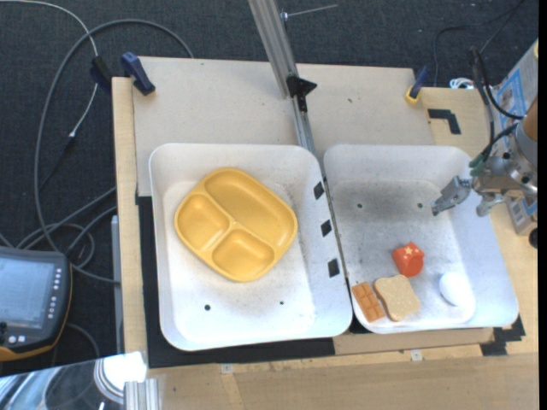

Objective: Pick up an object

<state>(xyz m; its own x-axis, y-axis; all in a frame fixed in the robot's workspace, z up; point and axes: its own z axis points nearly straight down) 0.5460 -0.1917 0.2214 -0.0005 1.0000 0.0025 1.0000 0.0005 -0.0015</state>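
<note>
Gripper [462, 196], fingers apparently spread and holding nothing, hovers above the red block [408, 259]: seemingly light, rigid; grasp its flat sides.

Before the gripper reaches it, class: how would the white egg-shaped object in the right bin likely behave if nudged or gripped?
The white egg-shaped object looks rounded and smooth, so a nudge would probably roll it toward the right bin wall close beside it. Its curved sides may slip between two fingers. Nothing leans on it, so it should lift free.

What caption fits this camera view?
Gripper at right bin's far edge; strawberry, toast, waffle, egg near; yellow plate left.
</note>
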